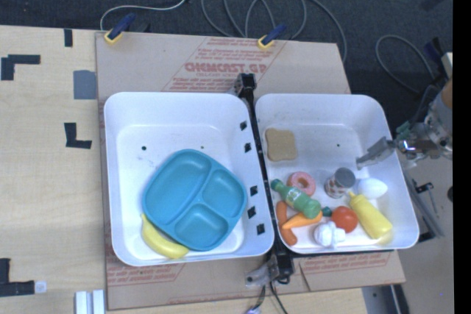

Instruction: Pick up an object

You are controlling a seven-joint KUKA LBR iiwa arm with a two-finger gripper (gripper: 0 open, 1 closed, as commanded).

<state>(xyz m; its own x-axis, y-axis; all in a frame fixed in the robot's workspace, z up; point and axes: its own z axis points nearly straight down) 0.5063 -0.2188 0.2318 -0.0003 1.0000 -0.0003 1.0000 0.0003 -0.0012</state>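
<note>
You find the pickable objects clustered in the right bin [368,108]: a slice of toast [280,144], a pink donut [301,182], a green bottle [299,198], a carrot [296,220], a tomato [344,218], and a yellow bottle [370,216]. The gripper [377,151] hangs at that bin's right wall; its opening cannot be judged. The left bin [125,121] holds a blue tray [194,198] over a banana [163,243].

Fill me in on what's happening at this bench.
A robot arm is set to pick something up. Its gripper hangs at the right edge of the right bin, holding nothing. That bin holds toy food: a yellow bottle, a tomato, a green bottle, a carrot and a cracker. The left bin holds a blue tray over a banana.
</note>
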